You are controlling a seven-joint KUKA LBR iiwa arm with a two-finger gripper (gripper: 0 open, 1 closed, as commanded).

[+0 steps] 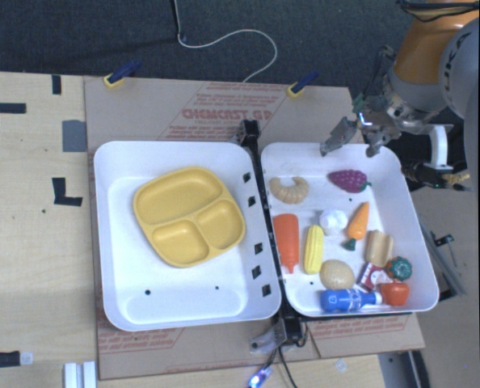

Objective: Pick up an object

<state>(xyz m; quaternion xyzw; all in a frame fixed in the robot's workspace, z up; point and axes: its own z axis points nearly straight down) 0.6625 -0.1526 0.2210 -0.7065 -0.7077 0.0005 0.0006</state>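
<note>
End effector (355, 139) hovers open above right bin's (414, 217) far rim.

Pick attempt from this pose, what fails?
1. The end effector hangs above the right bin's far rim; a straight descent may strike it.
2. The nearest item, the purple grapes, look rounded and may slip.
3. Near the front corner, the blue bottle, potato and tomato crowd together, leaving little finger room.

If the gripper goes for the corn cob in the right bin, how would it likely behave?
The corn cob looks like rigid toy plastic, so probably stiff and light. Its rounded, elongated shape suggests it may roll sideways if nudged. With the orange carrot close alongside, fingers may have little room there.
</note>
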